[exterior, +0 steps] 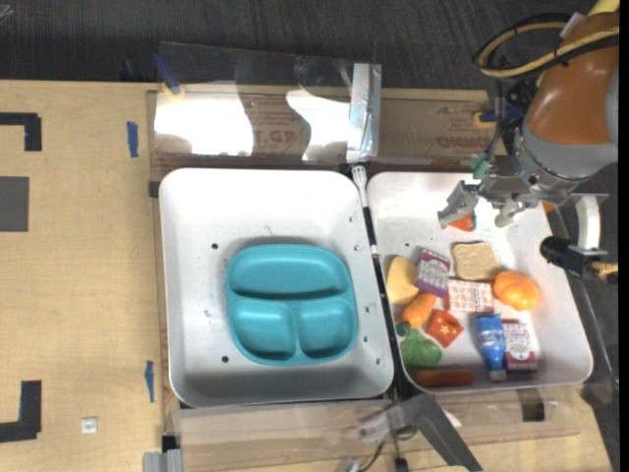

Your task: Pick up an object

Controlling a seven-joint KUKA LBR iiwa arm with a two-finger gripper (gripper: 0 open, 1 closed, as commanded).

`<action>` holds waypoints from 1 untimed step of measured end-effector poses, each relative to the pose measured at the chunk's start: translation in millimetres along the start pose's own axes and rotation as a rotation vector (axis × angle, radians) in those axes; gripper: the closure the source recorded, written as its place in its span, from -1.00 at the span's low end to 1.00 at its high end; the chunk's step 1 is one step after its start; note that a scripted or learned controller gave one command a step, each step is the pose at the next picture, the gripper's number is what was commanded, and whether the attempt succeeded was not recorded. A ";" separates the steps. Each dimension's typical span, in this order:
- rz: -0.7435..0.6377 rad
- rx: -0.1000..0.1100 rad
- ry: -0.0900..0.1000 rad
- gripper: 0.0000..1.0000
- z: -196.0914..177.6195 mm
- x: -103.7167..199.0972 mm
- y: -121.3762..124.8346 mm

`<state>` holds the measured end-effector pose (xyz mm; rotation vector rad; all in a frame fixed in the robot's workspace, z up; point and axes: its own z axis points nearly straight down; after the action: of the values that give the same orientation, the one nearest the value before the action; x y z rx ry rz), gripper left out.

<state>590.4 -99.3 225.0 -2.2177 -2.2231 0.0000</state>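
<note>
A: We see the hand (484,205) hanging over the far part of the right bin (580,357), its two grey fingers (457,205) spread apart. A small orange-red piece (462,222) lies just below them; we cannot tell whether they touch it, and nothing is clamped between them.

B: And the things to pick? We find them gathered in the near half of that bin: a slice of toast (476,260), an orange (516,289) just to its right, a yellow wedge (399,279) by the left wall, and a purple packet (431,271) between wedge and toast.

A: Nearer us we make out a red-and-white carton (470,296), a red pepper (443,328), a green vegetable (420,349), a blue bottle (490,342) and a red sausage (444,377) along the near wall.

B: In the left bin (192,205) we see a teal divided tray (291,301), lying flat near the middle. Both bins sit side by side on the bench (69,293), their walls touching.
</note>
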 end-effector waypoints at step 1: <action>-0.174 -0.011 -0.005 -1.00 135.7 -63.8 62.8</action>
<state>653.3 -162.8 89.2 -2.0235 -2.4156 -0.0069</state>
